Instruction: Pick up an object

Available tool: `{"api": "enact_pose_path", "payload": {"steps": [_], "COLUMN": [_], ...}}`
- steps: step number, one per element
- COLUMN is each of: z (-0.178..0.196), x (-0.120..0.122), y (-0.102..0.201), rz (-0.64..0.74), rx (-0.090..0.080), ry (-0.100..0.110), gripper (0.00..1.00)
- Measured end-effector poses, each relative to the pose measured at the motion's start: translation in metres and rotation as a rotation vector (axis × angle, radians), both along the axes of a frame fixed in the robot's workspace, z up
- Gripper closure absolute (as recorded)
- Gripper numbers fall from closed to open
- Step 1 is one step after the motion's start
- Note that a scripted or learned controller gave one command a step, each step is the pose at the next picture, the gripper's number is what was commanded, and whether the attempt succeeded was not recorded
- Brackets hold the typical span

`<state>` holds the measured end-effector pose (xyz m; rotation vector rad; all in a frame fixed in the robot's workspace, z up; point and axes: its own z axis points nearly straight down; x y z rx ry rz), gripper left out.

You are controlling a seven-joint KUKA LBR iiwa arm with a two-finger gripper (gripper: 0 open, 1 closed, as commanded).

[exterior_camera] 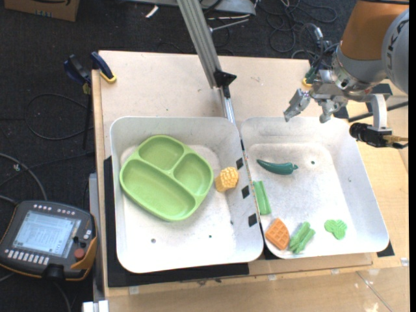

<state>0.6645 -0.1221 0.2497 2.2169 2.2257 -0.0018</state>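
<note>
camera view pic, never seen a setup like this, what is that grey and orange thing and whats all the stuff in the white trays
That is a robot arm, reaching in from the right. Its gripper, a two-finger claw, is open above the right bin's far edge and holds nothing. The one camera looks down at a slant on a bench with two shallow white bins. The left bin holds a green divided plate and a yellow toy corn. The right bin holds toy food: a dark green pepper, a green stick, an orange piece and two small green pieces.

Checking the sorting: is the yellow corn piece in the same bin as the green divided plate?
Yes, the corn piece lies beside the divided plate in the left bin.
</note>
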Motion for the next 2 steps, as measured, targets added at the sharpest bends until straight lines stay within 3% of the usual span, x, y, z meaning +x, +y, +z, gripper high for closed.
{"api": "enact_pose_path", "payload": {"steps": [1,2], "z": [-0.131,-0.156], "x": [-0.014,-0.031], "y": [-0.085,-0.066], "rz": [-0.009,-0.005], "rx": [0.0,0.002], "ry": [0.007,0.002], "gripper": [0.0,0.0]}}
